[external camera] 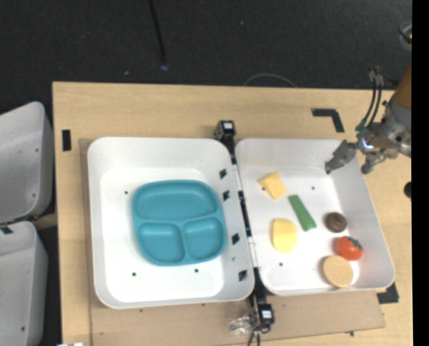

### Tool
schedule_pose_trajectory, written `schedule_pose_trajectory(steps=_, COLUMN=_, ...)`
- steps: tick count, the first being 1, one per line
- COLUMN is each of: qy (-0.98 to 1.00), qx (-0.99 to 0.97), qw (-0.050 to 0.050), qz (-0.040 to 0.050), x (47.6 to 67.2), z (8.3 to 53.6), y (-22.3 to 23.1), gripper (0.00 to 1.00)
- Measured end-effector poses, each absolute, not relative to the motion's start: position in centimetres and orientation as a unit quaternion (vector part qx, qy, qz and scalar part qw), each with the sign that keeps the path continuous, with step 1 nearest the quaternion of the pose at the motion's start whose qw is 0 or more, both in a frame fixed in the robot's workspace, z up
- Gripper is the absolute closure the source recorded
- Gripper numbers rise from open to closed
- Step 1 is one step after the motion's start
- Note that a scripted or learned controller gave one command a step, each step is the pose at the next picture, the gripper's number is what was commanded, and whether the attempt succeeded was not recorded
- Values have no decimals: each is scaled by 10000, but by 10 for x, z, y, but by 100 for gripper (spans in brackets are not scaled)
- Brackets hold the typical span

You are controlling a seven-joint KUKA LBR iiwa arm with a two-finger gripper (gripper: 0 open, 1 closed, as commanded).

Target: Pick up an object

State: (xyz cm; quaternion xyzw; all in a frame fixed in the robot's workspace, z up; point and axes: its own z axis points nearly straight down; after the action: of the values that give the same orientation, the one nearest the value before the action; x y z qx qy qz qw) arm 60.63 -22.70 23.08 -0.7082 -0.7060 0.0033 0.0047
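Observation:
The right bin [272, 157] holds several small items: a yellow cheese wedge [274, 185], a green stick [301, 212], a yellow lemon-like piece [284, 235], a brown ball [335, 222], a red tomato [350, 248] and a tan round cookie [337, 271]. My gripper [355, 158] hangs over the bin's upper right corner, above and to the right of the items. Its two dark fingers are spread apart and nothing sits between them.
The left bin [106, 164] carries a blue sectioned plate [178, 220]. Black clips [237, 215] line the seam between the bins. Bare wooden bench [164, 107] surrounds both bins. White panels [12, 157] stand off the bench at the left.

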Motion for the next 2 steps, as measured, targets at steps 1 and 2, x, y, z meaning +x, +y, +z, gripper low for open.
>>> schedule_pose_trajectory(steps=1, qy=-7073, qx=-7069, qw=-10, qz=1, x=609, z=239, y=-227, gripper=0)
schedule_pose_trajectory(steps=2, qy=-7064, qx=-7078, qw=10, qz=18, x=601, z=181, y=-222, gripper=0)
